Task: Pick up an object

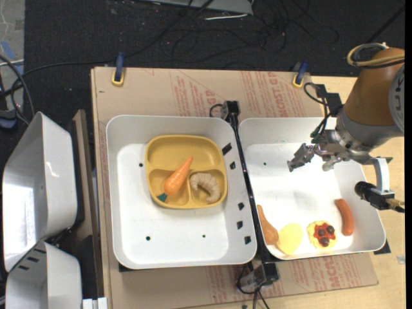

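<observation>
My gripper (315,158) hangs open and empty over the right bin (283,137), so I'd drop squarely onto the sausage (346,216) before closing.

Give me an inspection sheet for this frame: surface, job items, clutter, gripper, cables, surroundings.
Surface: two white bins side by side, left bin and right bin, on a cardboard sheet.
Job's things: yellow divided plate in left bin holding a carrot and a shrimp; right bin's near edge holds an orange piece, a yellow disc, a small pizza and a sausage.
Clutter: nothing seen.
Gripper: gripper over the right bin, open, holding nothing.
Cables: black cables across the dark floor.
Surroundings: spare white bins at left; clamps on the cardboard's far edge.
</observation>
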Action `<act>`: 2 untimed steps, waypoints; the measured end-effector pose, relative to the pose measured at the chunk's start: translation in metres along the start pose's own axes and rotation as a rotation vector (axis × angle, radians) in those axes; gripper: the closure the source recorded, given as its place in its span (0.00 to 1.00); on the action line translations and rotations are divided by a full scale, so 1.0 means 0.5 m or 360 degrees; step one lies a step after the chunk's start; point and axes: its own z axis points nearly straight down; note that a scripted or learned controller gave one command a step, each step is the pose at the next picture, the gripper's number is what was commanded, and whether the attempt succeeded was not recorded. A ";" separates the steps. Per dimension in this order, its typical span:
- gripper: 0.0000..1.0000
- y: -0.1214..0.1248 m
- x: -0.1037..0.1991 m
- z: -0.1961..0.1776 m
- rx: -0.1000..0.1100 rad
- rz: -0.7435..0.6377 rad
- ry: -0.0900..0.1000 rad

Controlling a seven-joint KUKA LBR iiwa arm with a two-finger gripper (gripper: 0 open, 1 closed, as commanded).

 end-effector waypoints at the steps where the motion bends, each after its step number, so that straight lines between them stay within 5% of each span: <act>1: 0.00 -0.017 0.005 0.094 0.0000 -0.0001 0.0001; 2: 1.00 -0.013 0.005 0.068 -0.0009 -0.0001 -0.0001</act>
